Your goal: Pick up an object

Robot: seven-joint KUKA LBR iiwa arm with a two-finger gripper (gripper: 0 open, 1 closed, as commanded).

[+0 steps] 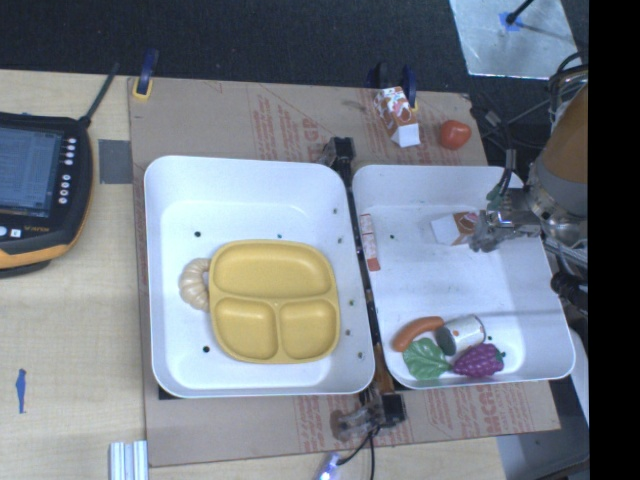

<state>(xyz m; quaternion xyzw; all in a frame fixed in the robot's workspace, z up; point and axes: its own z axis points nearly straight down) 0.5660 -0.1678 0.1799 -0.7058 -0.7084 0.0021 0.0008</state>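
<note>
Two shallow white bins sit side by side on a sheet of brown cardboard in the middle of the frame. Inside the left bin lies a yellow divided plate with three compartments, and a pale ridged shell-like piece lies touching its left edge. At the lower edge of the right bin a cluster of small things lies close together: an orange sausage, a green leaf just below it, a small silver can on its side to the right of the sausage, and a bunch of purple grapes below the can. A flat pale card lies in the upper part of that bin, with a small brown object just to its right. The gripper reaches in from the right edge of the frame and is low over the upper right part of the right bin, just beside the brown object; whether it is clenched or released cannot be told from this angle, and nothing is seen between its tips. Outside the bins, near the top of the cardboard, stand a small patterned carton and a red tomato. At the left edge of the frame a control tablet with an orange rim rests on the wooden bench.
</note>
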